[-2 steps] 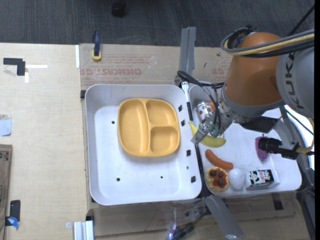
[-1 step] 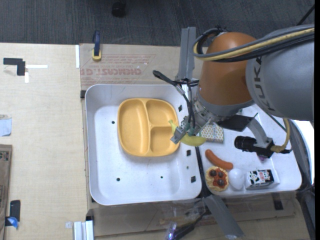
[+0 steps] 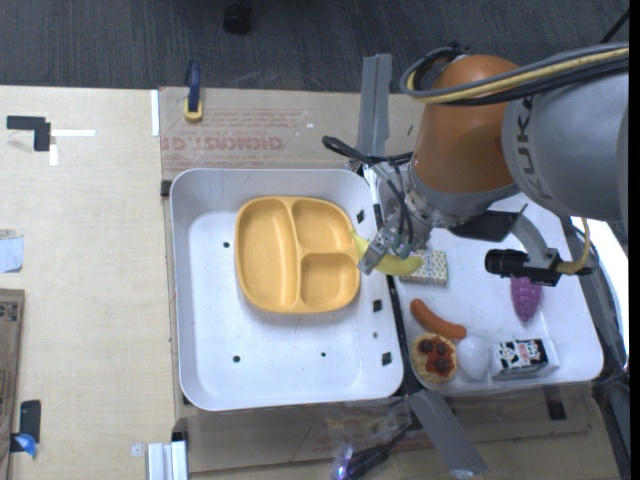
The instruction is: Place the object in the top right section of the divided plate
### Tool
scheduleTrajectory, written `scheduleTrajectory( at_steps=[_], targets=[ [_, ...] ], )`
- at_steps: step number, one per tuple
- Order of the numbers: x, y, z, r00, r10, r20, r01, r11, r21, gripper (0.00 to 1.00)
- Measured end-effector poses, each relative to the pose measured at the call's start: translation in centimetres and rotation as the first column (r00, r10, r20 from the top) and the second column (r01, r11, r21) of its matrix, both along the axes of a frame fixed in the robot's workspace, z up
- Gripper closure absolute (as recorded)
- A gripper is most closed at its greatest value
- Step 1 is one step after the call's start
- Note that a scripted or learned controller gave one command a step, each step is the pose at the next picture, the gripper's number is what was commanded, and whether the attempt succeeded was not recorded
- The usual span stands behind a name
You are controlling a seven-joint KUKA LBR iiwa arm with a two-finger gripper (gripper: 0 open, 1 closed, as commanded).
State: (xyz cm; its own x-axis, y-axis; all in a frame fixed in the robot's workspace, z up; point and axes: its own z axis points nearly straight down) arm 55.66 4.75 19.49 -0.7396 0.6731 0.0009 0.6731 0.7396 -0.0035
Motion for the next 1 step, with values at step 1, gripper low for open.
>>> scheduleTrajectory(
  at_steps=[1],
  targets=[
    [1.56, 4.26, -0.63, 0.956, -0.294, 0.000, 0.294, 0.956, -0.002, 1.00]
  ],
)
